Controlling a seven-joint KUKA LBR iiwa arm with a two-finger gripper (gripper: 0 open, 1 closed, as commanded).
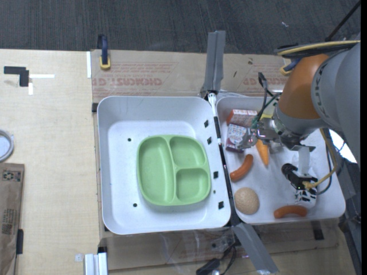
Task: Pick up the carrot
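The carrot (263,153) is a short orange taper in the right bin (327,202), thick end toward the back and tip toward the front. My gripper (262,138) sits directly over the thick end, reaching in from the right. The wrist hides where the gripper meets the carrot, so I cannot tell whether the carrot is gripped or lying on the bin floor.
In the right bin, a sausage (241,168) lies just left of the carrot. A round tan bun (246,200), a second sausage (290,212) and a red-and-white packet (238,132) are also there. The left bin (114,153) holds a green divided tray (174,169).
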